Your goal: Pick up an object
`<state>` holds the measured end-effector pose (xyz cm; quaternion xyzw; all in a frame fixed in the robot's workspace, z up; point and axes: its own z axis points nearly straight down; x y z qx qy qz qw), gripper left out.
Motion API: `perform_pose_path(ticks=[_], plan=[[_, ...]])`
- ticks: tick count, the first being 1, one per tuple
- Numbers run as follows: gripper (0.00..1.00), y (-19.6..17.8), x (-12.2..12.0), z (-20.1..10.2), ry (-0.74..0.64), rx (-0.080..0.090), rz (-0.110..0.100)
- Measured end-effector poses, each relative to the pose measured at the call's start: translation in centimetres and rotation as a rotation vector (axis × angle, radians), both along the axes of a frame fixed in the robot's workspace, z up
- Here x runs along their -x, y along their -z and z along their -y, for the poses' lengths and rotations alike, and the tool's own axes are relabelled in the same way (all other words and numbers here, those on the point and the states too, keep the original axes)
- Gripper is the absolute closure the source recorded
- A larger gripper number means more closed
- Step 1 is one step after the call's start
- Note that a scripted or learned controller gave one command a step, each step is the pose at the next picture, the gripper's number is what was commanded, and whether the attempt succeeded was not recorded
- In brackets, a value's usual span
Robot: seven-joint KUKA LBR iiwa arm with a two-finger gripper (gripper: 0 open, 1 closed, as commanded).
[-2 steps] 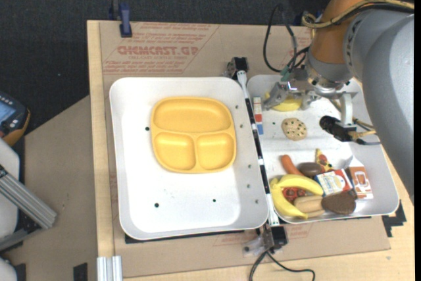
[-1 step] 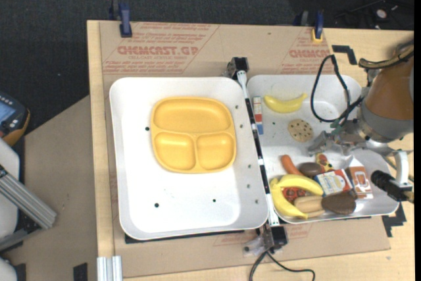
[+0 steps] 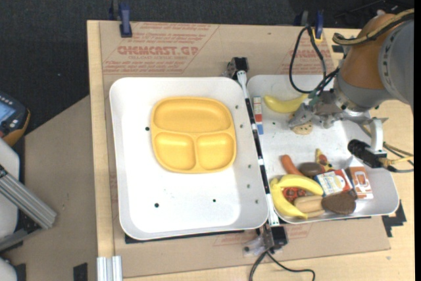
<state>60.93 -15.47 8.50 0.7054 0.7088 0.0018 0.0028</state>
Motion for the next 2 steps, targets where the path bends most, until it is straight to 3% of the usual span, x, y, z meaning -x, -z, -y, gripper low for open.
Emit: perform_pose_path(ticks=[1, 2], plan=[[0.0, 0.3, -5.4, -3.3, -0.006, -0.003, -0.032], [0.0, 0.1, 3.7, -2.9, 0.008, -0.003, -0.015]])
